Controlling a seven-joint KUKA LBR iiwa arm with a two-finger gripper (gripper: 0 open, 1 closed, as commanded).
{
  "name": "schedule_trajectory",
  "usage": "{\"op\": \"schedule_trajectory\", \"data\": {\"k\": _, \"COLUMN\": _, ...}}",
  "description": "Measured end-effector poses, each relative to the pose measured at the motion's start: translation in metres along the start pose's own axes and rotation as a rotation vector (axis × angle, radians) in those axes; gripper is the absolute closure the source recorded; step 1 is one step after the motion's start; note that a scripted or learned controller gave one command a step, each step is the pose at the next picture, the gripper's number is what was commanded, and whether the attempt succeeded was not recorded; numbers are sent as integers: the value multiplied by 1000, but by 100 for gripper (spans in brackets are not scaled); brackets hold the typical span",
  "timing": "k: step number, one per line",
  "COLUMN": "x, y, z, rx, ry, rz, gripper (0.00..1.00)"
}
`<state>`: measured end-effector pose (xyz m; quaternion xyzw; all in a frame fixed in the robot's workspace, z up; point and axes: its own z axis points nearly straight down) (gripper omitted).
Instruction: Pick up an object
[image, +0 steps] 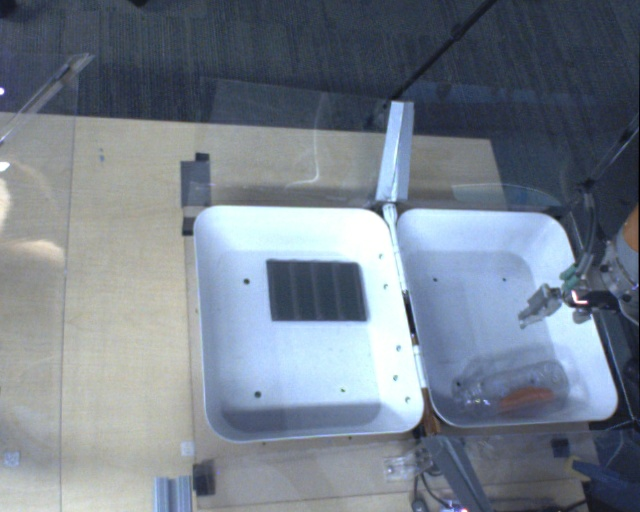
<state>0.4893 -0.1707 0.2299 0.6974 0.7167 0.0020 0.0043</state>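
A clear plastic bottle (508, 379) lies on its side near the front edge of the right bin (470, 240). An orange piece (526, 398) shows at its front side; I cannot tell if it is part of the bottle or lies beside it. My gripper (558, 310) hangs over the right side of that bin, up and to the right of the bottle and apart from it. Its fingers (535, 306) stand open with nothing between them.
The left bin (225, 300) has a dark grey ribbed rectangle (316, 291) at its middle. A metal post (395, 155) rises behind the seam between the bins. Black brackets (196, 185) sit at the bench corners, and cables (450, 480) lie at the front.
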Motion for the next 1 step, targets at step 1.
{"op": "schedule_trajectory", "data": {"k": 1, "x": 57, "y": 4, "z": 139, "rx": -9, "ry": 1, "rz": 36, "gripper": 0}}
